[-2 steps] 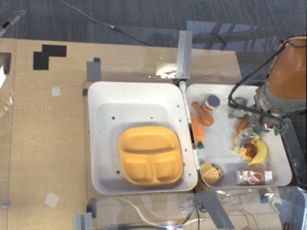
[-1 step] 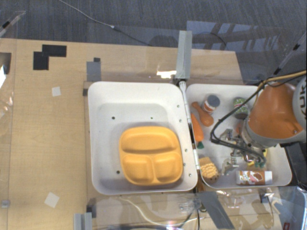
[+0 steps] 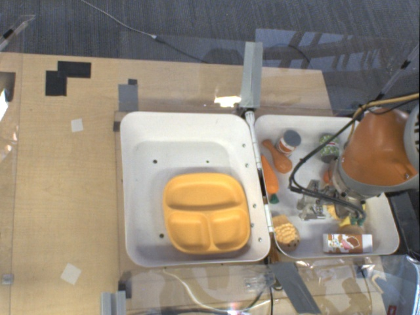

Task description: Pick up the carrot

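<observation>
The carrot (image 3: pixel 270 176) is a long orange piece lying along the left wall of the right bin (image 3: pixel 391 241), with a dark end pointing toward the front. My gripper (image 3: pixel 317 206) hangs low over the middle of that bin, to the right of the carrot and a little nearer the front, and apart from it. Black cables and the arm's orange band (image 3: pixel 376 151) cover part of the gripper.
A second, shorter orange item (image 3: pixel 280 159) lies just behind the carrot, beside a small round can (image 3: pixel 289 139). A green item (image 3: pixel 328 147), a round waffle-like piece (image 3: pixel 286 232) and a labelled packet (image 3: pixel 348 243) share this bin. The left bin (image 3: pixel 141 176) holds a yellow divided plate (image 3: pixel 207 212).
</observation>
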Controlling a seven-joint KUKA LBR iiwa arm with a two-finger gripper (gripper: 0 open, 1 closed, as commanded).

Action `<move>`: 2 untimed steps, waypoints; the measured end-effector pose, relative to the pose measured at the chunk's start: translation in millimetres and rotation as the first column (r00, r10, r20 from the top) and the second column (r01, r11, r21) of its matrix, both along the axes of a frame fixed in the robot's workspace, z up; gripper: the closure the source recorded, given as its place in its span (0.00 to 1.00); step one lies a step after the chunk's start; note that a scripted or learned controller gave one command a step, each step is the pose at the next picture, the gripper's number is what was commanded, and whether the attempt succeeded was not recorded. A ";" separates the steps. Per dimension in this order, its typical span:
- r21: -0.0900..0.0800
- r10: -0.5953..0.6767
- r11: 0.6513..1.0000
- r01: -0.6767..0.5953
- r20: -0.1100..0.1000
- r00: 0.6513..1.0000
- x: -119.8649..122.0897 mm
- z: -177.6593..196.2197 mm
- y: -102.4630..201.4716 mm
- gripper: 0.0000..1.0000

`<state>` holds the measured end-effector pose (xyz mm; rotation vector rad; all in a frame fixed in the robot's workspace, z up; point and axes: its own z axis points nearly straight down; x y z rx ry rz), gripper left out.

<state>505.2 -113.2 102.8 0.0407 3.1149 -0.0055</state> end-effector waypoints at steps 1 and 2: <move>0.003 0.264 0.965 -0.264 -0.013 0.965 -15.1 84.2 112.1 1.00; -0.001 0.425 0.905 -0.425 -0.016 0.905 8.4 83.3 70.8 1.00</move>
